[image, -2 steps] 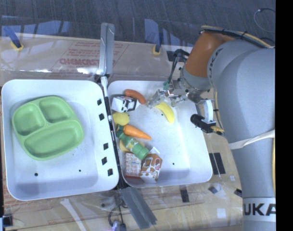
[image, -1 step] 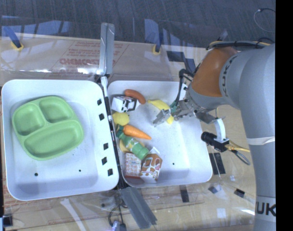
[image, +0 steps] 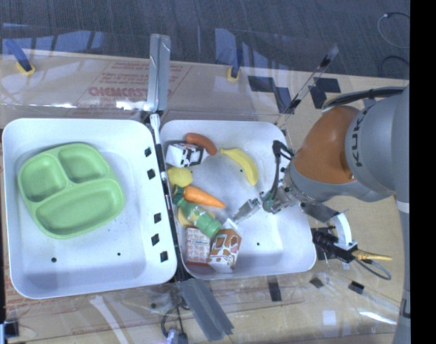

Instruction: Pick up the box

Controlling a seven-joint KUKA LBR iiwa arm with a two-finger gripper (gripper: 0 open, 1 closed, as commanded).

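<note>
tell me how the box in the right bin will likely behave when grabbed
The box lies flat against the bin's near wall, so it probably won't roll or tip. It looks like thin printed card, likely light and crushable. The green bottle touching it may shift too.

We see a dark grey carpeted floor point(image: 203, 6) running across the top of the view, ribbed in fine lines. Below it lies the pale wooden surface point(image: 81, 84), covered near its far edge by a clear plastic sheet point(image: 117, 77) that catches soft glare and shows faint red printing. Blue tape tabs point(image: 17, 52) and a yellow clip point(image: 24, 68) hold that sheet's corner.
</note>
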